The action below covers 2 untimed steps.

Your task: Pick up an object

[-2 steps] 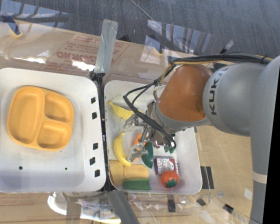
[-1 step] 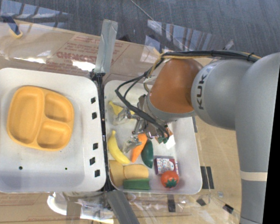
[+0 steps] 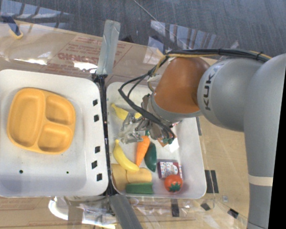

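The right bin (image 3: 196,152) holds several toy foods: an orange carrot (image 3: 142,148), a dark green cucumber (image 3: 151,157), a yellow banana (image 3: 123,157), a red tomato (image 3: 173,183), a small red packet (image 3: 168,168), a yellow block (image 3: 135,176), a green block (image 3: 139,188) and a yellow piece (image 3: 119,112) near the bin's far left. My gripper (image 3: 134,129) hangs low over the bin's middle, right above the carrot's top end and beside the banana. The orange wrist band hides most of it.
The left bin (image 3: 2,177) holds a yellow divided tray (image 3: 41,120). A taped divider with black clips (image 3: 99,132) runs between the bins. Black cables loop from the wrist over the right bin's far edge. Cardboard and clear film surround both bins.
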Tool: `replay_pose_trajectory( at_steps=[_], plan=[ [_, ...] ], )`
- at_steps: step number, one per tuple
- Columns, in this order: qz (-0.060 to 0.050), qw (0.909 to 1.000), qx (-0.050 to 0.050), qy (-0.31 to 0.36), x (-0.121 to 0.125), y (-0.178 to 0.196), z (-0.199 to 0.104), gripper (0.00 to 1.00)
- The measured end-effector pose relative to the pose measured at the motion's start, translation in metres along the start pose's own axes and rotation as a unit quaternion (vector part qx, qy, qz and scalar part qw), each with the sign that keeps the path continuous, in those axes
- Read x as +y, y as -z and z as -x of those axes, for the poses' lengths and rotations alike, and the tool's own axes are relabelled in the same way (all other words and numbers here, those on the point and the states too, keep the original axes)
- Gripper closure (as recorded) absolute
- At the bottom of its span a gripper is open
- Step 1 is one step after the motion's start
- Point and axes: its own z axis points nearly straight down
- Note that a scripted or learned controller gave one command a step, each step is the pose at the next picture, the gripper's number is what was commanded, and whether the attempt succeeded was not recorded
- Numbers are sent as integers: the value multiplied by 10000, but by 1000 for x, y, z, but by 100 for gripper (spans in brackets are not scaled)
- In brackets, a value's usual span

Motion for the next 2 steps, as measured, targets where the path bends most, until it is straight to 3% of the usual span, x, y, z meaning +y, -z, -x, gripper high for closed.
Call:
replay_pose_trajectory(
  at_steps=[1, 2],
  plan=[
    [-8, 9886, 11, 1505, -93, 58, -29, 100],
    [2, 9885, 16, 1512, -91, 57, -29, 0]
  ],
)
